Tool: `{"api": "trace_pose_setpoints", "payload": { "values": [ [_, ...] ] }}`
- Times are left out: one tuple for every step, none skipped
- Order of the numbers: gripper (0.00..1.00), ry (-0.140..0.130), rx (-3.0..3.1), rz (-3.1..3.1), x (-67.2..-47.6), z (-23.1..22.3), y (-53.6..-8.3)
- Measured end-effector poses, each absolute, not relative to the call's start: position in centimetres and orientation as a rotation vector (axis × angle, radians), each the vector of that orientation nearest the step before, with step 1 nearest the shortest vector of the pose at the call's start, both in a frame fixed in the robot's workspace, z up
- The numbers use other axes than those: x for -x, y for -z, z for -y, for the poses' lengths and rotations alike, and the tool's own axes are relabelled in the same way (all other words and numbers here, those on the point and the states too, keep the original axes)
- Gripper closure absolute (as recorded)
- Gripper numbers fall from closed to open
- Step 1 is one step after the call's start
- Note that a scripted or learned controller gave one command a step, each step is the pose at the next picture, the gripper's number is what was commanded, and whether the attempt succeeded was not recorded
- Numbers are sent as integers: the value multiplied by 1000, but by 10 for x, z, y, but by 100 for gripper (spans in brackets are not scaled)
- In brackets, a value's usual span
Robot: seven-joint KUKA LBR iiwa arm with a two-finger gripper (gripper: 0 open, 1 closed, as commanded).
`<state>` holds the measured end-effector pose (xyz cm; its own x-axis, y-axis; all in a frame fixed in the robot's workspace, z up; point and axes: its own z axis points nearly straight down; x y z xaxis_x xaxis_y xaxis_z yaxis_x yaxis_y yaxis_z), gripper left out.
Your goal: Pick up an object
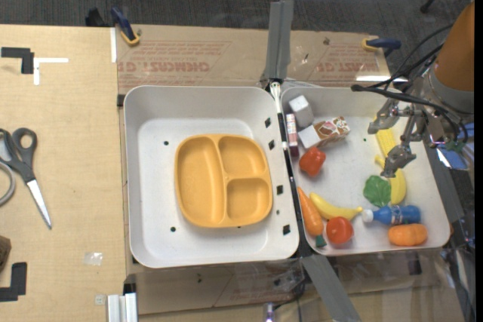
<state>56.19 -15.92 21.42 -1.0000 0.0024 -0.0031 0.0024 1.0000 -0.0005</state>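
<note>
My gripper [394, 141] hangs open over the right side of the right bin [355, 98], with nothing between its fingers. Under it lie a yellow corn piece [386, 139], a green toy [376, 190] and a yellow toy [398, 186]; one fingertip [398, 161] is just above the green and yellow toys. Elsewhere in this bin are a blue bottle [397, 215], an orange toy [407, 235], a red tomato [339, 231], a banana [335, 206], a carrot [310, 213], a red pepper [312, 161], a brown-and-white packet [332, 130] and two small pale boxes [300, 111].
The left bin [143, 162] holds a yellow divided plate [224, 180]. Scissors [26, 170] lie on the wooden bench at far left. Cables and the arm's orange band [456, 60] crowd the right bin's far right corner.
</note>
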Motion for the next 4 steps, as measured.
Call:
{"api": "trace_pose_setpoints", "payload": {
  "values": [
    [0, 3, -1, -3135, -593, 215, -94],
    [100, 6, 6, -3130, -596, 214, -105],
    [0, 6, 6, -3130, -596, 213, -105],
    [100, 10, 10, -3124, -598, 213, -115]
  ]
}}
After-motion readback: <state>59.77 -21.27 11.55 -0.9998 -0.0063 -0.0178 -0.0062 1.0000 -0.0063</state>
